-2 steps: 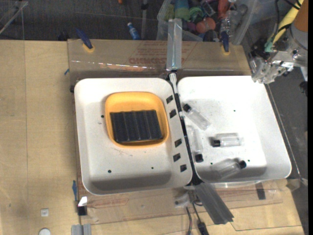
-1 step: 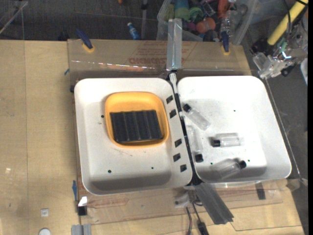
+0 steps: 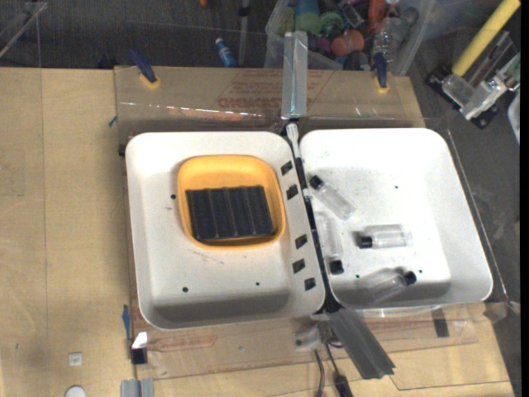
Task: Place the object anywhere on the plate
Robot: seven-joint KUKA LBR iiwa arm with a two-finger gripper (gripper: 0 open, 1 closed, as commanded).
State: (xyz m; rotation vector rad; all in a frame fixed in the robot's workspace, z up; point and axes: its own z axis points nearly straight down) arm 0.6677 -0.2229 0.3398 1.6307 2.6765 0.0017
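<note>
An orange-yellow plate (image 3: 228,169) with rounded corners sits in the left white bin (image 3: 157,288). A black ribbed rectangular object (image 3: 229,212) lies flat on the plate and covers most of its middle. In the right white bin (image 3: 438,180) lie several clear plastic vials with black caps: one near the divider at the upper left (image 3: 331,197), one in the middle (image 3: 382,238), and one by the front wall (image 3: 387,281).
A divider strip with black tabs (image 3: 299,222) runs between the two bins. A clear box of colourful toys (image 3: 347,11) stands behind the bench. The wooden bench top (image 3: 58,222) stretches out to the left of the bins.
</note>
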